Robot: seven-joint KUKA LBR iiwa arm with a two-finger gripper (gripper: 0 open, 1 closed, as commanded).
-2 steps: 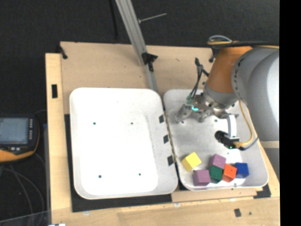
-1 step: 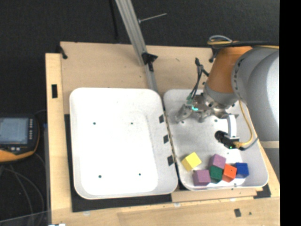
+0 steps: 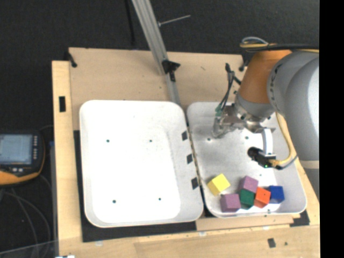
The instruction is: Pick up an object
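Yellow block (image 3: 219, 184) in right bin (image 3: 207, 117), well below hand (image 3: 219, 129), hand's state unclear

2 white bins (image 3: 131, 160), 6 blocks (image 3: 247, 192): 2 purple, 1 ea. yellow/green/orange/blue

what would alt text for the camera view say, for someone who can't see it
A grey and orange robot arm reaches from the right over the right white bin, its gripper above the bin's far end. Six small blocks in yellow, purple, green, orange and blue cluster at its near edge, beside the left bin.
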